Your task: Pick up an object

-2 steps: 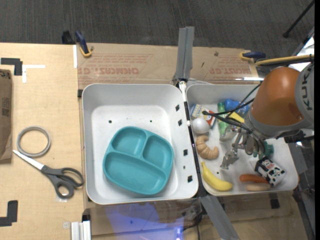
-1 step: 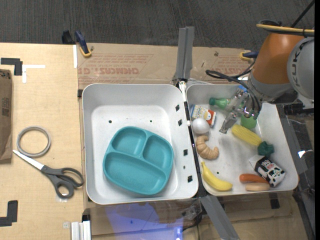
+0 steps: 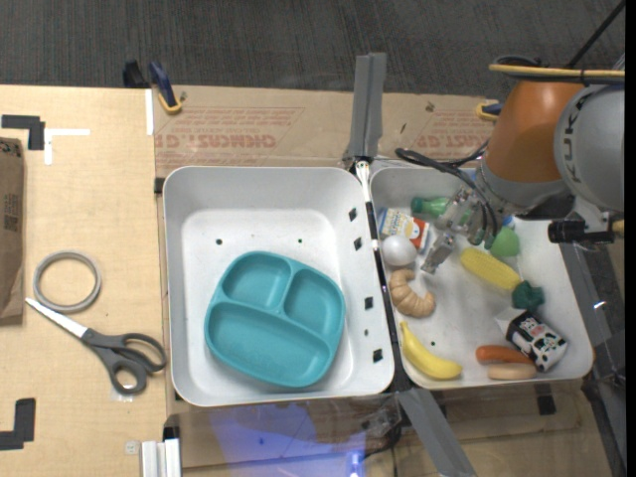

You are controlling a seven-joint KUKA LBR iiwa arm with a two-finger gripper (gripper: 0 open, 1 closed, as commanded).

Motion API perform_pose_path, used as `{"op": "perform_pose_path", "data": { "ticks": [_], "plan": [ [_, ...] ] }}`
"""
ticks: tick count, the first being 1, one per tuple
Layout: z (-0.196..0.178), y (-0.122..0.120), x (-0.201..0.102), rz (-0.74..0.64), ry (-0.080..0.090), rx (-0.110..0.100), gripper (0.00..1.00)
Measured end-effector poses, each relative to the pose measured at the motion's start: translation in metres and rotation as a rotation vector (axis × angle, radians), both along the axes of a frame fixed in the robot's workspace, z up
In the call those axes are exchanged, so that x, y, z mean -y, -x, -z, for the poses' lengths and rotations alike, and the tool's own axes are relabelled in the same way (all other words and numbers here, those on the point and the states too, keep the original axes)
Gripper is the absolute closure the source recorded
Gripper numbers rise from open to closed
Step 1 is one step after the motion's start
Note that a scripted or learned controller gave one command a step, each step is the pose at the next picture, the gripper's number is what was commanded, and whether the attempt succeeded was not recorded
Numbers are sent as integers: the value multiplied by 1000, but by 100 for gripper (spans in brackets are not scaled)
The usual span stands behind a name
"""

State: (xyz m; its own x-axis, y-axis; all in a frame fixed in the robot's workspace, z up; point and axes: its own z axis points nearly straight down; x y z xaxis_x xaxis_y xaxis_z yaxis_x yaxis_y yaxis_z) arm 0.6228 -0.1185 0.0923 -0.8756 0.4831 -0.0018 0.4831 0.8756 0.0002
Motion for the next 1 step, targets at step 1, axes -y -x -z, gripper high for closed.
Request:
{"op": "perform_pose_path", "data": {
  "ticks": [1],
  "plan": [
    [-1,72,65,-92,1,1,0]
  ]
}}
